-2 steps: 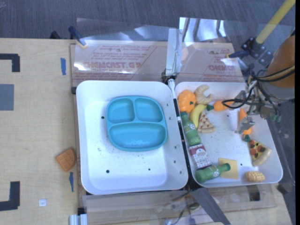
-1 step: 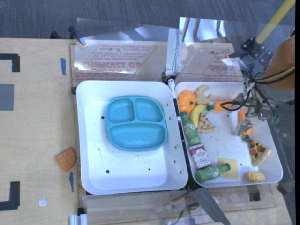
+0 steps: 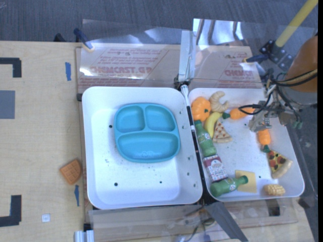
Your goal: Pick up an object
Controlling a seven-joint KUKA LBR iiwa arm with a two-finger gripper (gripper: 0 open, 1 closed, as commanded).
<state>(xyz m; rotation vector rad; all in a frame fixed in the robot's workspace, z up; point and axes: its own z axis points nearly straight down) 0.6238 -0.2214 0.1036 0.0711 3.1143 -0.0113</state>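
My gripper (image 3: 262,124) hangs over the right part of the right bin (image 3: 298,178), reaching in from the right with cables around its wrist. Directly under its tip lies a small orange carrot-like toy (image 3: 264,136); whether they touch is unclear. Toy food is spread through this bin: an orange pumpkin (image 3: 200,108), a beige pastry (image 3: 218,101), a banana (image 3: 212,122), a pizza slice (image 3: 221,133), a small orange piece (image 3: 235,114), a green bottle (image 3: 205,140), a red-and-white packet (image 3: 215,167), a second green bottle (image 3: 225,185), a cheese wedge (image 3: 246,181), a corn cob (image 3: 274,189) and another pizza slice (image 3: 278,162).
The left bin (image 3: 96,135) holds a blue divided plate (image 3: 147,132). A small brown waffle-like piece (image 3: 71,171) lies on the wooden bench left of the bins. Clear plastic sheets stand behind both bins. A yellow rod (image 3: 299,16) slants in at the top right.
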